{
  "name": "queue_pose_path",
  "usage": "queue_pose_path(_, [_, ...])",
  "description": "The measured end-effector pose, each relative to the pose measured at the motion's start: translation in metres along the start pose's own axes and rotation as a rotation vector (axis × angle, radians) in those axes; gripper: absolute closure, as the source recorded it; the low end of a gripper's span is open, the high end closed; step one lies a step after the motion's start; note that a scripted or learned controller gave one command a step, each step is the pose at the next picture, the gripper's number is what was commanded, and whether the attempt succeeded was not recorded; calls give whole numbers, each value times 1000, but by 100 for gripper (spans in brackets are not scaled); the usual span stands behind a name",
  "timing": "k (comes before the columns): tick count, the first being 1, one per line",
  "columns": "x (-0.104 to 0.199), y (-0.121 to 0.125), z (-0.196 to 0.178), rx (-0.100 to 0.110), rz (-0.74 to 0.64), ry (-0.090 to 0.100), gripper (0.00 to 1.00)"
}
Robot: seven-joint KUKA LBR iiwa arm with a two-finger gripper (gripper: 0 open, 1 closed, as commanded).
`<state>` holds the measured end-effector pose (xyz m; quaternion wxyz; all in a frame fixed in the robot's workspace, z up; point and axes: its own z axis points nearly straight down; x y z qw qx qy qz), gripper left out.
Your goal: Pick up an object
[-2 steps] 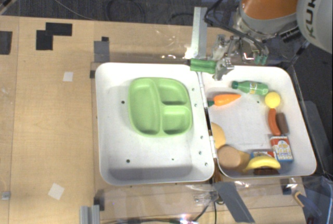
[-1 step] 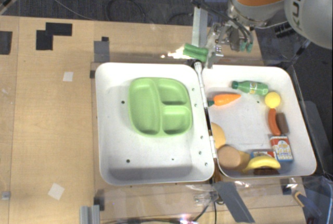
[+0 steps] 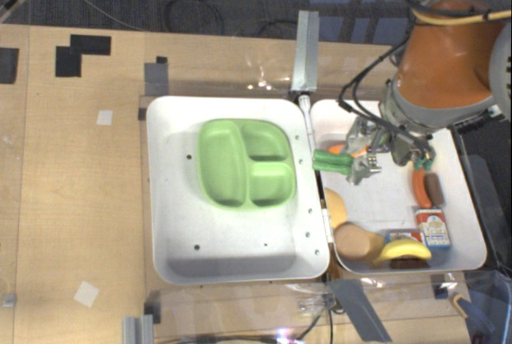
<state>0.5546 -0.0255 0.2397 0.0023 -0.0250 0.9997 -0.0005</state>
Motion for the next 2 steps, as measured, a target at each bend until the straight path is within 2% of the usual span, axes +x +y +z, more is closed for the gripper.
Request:
queue_pose_path(1, [-96, -18, -7, -1, -104, -6, 100])
queue_pose_path(2, [-99, -16, -21, -1, -105, -19, 100])
